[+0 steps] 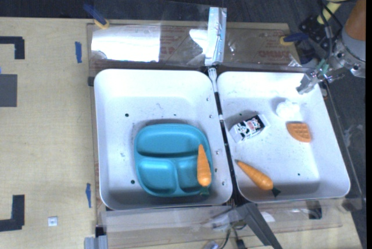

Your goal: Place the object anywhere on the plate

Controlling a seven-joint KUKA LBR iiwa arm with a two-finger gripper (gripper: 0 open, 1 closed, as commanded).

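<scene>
Your gripper (pixel 306 86) hangs over the far right corner of the right bin (pixel 331 184), and at this slant you cannot tell how it stands, wide or narrow; nothing shows held in it. Which object the task means is open, so judge by reach. Just below and inward of the gripper lies a small white piece (pixel 286 108), pale against the bin floor and hard to make out. A little further toward you from the gripper sits an orange ridged piece (pixel 299 131), probably a toy biscuit or chip: flat, light and likely stiff plastic, so take it across its short width and expect it to skid if you press on one edge only. Further left of the gripper is a small black-and-white packet (pixel 248 127), which looks thin, perhaps crinkly. Nearest the front wall, well away from the gripper, lies a carrot (pixel 255 175), probably a smooth toy one, light and round, apt to roll; close across its thick middle, square to its length, not at the tapering tip. The blue divided plate (pixel 165 166) sits in the left bin (pixel 110 125), far to the gripper's left across the dividing wall, and a second carrot (pixel 203 165) already rests on the plate's right edge.
</scene>
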